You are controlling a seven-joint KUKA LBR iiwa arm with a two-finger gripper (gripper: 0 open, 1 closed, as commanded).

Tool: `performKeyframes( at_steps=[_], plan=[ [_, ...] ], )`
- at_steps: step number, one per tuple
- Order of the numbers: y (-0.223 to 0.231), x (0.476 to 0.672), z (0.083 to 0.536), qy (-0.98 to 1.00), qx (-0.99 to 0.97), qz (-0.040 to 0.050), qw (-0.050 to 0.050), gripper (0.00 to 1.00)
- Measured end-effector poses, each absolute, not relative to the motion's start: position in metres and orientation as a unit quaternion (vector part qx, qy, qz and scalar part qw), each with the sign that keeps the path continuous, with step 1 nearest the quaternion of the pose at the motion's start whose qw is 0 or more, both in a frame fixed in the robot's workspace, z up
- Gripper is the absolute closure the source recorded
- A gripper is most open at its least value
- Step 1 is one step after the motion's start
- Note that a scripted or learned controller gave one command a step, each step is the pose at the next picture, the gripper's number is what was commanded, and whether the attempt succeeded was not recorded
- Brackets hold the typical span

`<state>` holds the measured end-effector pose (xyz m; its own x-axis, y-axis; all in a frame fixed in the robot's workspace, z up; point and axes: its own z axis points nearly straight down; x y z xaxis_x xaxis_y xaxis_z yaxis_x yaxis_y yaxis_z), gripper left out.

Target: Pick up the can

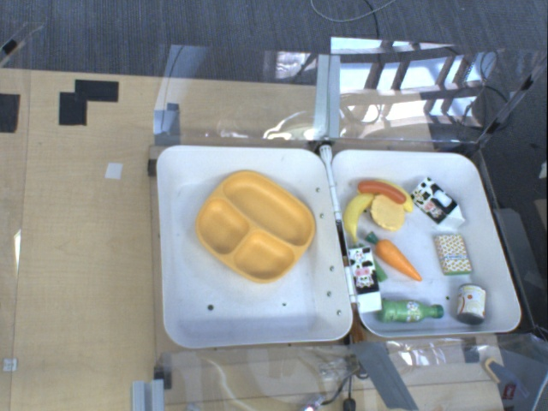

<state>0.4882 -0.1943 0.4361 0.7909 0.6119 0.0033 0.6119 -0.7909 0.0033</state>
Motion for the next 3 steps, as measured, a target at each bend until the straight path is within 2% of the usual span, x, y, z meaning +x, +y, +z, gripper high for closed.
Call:
performKeyframes(
  at_steps=[1, 2, 3],
  plan=[
    [-0.203, 0.487, 0.436, 0.331, 0.944, 0.0022, 0.002, 0.00],
    [-0.202, 0.489, 0.448, 0.334, 0.943, 0.0040, 0.003, 1.00],
    [-0.202, 0.489, 0.448, 0.334, 0.943, 0.0040, 0.003, 0.00]
  ],
)
